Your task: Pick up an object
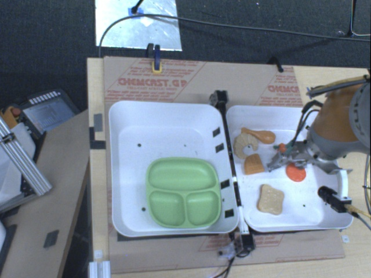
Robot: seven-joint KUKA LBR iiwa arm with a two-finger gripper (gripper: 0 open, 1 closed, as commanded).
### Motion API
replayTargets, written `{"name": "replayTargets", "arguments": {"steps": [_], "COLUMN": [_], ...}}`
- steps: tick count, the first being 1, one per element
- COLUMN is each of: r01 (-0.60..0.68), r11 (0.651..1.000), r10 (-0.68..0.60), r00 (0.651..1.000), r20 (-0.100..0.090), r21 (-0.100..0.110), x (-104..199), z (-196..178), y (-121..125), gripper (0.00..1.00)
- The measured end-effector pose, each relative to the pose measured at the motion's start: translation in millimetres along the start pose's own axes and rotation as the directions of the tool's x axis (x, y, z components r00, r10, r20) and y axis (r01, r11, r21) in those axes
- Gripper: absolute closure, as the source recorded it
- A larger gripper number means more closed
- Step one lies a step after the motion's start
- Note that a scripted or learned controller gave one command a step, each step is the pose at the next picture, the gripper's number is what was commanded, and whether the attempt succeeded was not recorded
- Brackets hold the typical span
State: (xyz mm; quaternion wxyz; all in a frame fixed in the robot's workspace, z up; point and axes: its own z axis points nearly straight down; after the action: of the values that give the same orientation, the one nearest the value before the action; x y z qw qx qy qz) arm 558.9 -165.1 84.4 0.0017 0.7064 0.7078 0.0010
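Approach step: pincer point(277, 160) low in right bin point(307, 225), finger spread impossible to tell. Orange wedge point(253, 165) just left; red disc point(296, 173) just right. Next: centre over one, close.

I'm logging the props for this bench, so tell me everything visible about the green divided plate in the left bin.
The green divided plate is a pale green, rounded-rectangle tray that looks like matte plastic. It has three compartments: one long one across the far side and two smaller ones along the near side, split by raised ridges. It lies flat and upright on the floor of the left white bin, toward the near right corner. Its compartments hold nothing, and nothing but the bin touches it.
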Motion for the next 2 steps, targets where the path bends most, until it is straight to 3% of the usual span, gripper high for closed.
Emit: {"name": "replayTargets", "arguments": {"steps": [1,2], "r01": [0.0,0.003], "r11": [1.0,1.0], "r10": [0.0,-0.003], "r00": [1.0,1.0], "r20": [0.004,0.0], "r21": [-0.007,-0.003], "x": [-2.0,7.5], "z": [-13.9,-65.5], "y": [2.1,7.6], "gripper": [1.0,1.0]}}
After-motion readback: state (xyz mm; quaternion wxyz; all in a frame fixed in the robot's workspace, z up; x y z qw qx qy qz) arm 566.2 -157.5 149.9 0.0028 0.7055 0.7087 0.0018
